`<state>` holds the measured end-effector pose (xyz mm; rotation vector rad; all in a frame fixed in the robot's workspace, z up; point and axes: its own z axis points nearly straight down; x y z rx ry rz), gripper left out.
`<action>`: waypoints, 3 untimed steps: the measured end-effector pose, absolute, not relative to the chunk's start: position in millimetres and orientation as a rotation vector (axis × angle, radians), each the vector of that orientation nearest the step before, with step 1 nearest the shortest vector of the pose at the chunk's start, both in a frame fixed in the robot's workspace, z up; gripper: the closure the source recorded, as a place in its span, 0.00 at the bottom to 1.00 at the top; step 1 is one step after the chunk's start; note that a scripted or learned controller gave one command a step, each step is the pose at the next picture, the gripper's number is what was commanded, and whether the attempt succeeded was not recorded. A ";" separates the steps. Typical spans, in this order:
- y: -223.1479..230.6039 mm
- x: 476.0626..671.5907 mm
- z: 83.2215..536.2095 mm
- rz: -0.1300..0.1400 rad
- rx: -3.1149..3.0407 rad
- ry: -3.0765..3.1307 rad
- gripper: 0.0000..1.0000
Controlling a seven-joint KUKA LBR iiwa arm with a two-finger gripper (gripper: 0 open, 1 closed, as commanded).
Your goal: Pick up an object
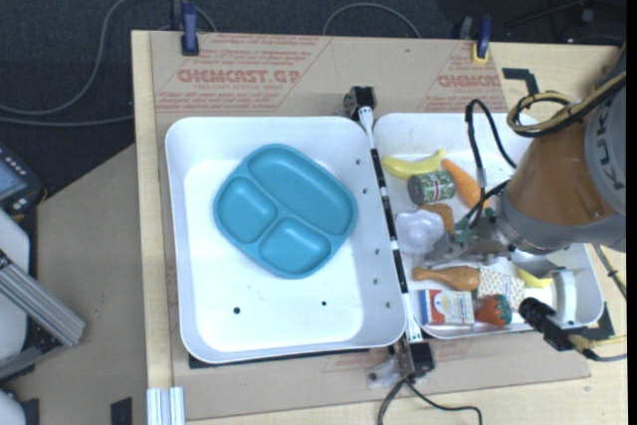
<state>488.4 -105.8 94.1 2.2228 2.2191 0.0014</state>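
We log two white bins side by side on the bench: the left bin [199, 294] and the right bin [587, 289].

Left bin: one blue divided plate [286, 210] with three compartments, lying flat near the middle. We count nothing else in it.

Right bin, small items crowded together:
- one yellow banana [411, 163], curved, at the far end;
- one small can [431, 186] with a green label, on its side just below the banana;
- one orange carrot [462, 181], tilted, touching the can's right side;
- one clear plastic cup [419, 230], near the bin's left wall;
- one brown drumstick-shaped piece [447, 277], lying across the middle;
- one small white carton [445, 308] with red and blue print, at the near edge;
- one red strawberry-like piece [495, 312], just right of the carton.

We cannot make out the items further right, under the arm.

The gripper [476, 236] is low in the right bin, between the carrot and the drumstick. The arm's orange band [562, 179] and its black cables cover it from above, so we cannot tell whether the fingers are spread or pressed together, nor whether anything sits between them.

Surroundings: cardboard sheet [249, 75] with red lettering beneath both bins; two blue clamps [188, 27] on its far edge.
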 end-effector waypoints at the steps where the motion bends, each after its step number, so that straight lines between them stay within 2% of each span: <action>1: -96.1 478.5 83.9 -0.001 2.225 2.223 0.00; 2: -96.5 479.6 94.7 0.002 2.222 2.219 1.00; 3: -96.4 479.4 94.1 0.001 2.223 2.220 0.00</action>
